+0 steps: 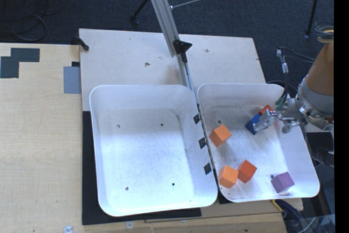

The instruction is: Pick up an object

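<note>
Gripper (265, 119): I see it low in the right bin (240, 93), at the blue block (252, 124); how far it is open, and whether it has hold, I cannot tell.
Other candidates: orange cube (220, 135), purple block (282, 181).
Risk: I judge the blue block could slip aside, since the approach is slanted and the bin wall is near.

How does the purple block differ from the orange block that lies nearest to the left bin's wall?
The purple block is violet and sits alone near the right bin's lower right corner. The orange block touches a red-orange block by the divider. The purple one looks slightly flatter. Both are small cubes in the same bin.
</note>
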`<state>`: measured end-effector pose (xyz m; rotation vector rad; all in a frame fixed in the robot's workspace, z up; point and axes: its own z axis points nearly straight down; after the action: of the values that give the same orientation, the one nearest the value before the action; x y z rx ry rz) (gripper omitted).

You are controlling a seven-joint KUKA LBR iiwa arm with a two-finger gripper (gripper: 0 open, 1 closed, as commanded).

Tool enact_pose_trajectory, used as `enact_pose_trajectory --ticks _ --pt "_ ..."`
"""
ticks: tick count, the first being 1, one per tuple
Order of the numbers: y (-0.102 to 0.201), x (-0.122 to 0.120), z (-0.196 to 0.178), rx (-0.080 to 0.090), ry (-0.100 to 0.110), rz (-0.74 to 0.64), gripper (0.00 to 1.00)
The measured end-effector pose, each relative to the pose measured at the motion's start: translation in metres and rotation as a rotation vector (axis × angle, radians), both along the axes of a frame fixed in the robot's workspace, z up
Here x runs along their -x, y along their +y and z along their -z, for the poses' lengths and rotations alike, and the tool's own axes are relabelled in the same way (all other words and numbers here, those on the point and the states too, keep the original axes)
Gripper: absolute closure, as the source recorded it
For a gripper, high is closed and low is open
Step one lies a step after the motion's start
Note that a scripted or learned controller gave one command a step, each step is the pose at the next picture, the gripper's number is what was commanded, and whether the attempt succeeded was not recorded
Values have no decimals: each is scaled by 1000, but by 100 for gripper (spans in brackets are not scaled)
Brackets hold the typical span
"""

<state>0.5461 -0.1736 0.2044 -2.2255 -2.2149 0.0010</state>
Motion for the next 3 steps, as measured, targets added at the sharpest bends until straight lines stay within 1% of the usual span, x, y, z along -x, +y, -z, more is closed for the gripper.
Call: enact_pose_trajectory --ticks 1,2,3 --pt "-23 -66 106 0 5 -8 0" --pt "-23 -67 91 1 2 -13 100" --pt "35 -18 96 -4 7 -10 100"
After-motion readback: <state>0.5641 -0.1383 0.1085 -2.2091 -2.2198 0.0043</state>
